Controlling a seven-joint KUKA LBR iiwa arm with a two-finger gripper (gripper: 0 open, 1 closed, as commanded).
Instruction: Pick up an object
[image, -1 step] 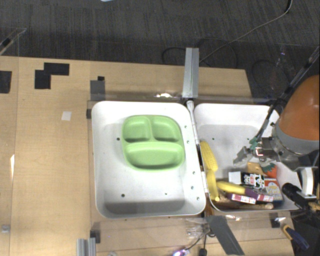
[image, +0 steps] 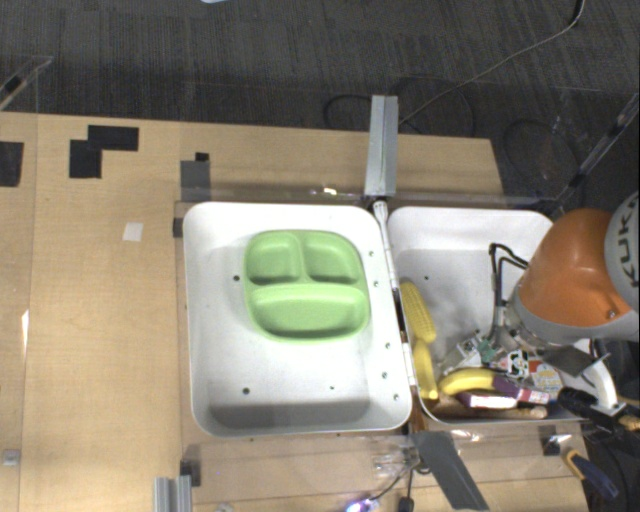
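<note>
The arm's orange band (image: 572, 270) is hanging over the right bin (image: 450, 240), reaching down toward its near right corner. The gripper (image: 505, 352) is sitting low among the clutter there, and whether it is spread or pinching anything I cannot tell. A corn cob (image: 418, 312) is lying along the bin's left wall, a banana (image: 468, 381) is lying just near of it, and a small packet (image: 500, 401) is resting against the near wall. A green divided plate (image: 305, 282) is lying in the left bin (image: 215, 350).
</note>
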